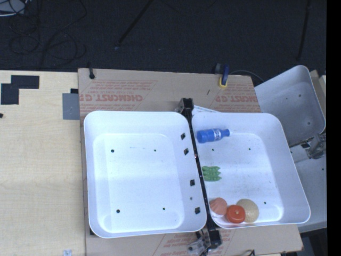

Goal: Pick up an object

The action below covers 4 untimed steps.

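The right bin (pixel 277 143) holds several small objects. A blue bottle (pixel 212 135) lies on its side near the bin's far left corner. A green ridged piece (pixel 211 173) rests by the left wall at mid-depth. At the near edge sit a pink round piece (pixel 218 205), a red round piece (pixel 235 214) and a tan round piece (pixel 248 209), all close together. The left bin (pixel 101 137) has bare white floor.
Both bins rest on a cardboard sheet (pixel 160 92) on a light wooden bench (pixel 37 169). A black divider clamp (pixel 194 164) runs between the bins. A grey metal plate (pixel 290 100) stands at the right. Dark floor with cables lies beyond.
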Motion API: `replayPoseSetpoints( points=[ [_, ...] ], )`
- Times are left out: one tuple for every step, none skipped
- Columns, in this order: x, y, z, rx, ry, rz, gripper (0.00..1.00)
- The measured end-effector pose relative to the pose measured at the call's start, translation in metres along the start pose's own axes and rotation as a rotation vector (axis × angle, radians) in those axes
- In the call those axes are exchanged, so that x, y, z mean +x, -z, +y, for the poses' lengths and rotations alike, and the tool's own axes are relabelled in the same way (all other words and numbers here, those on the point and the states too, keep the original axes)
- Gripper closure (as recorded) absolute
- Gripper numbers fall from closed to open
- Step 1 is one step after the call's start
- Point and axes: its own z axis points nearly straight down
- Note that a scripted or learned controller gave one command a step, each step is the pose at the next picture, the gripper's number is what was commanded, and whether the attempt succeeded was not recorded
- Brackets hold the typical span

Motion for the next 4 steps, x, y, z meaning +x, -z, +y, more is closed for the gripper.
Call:
replayPoseSetpoints(
  points=[
    [-0.001,0.035,0.0,-0.005,0.002,-0.001,1.0],
    [0.0,0.013,0.0,0.0,0.0,0.0,1.0],
    [0.0,0.01,0.0,-0.001,-0.001,0.0,1.0],
    [0.0,0.011,0.0,-0.002,-0.001,0.0,1.0]
  ],
)
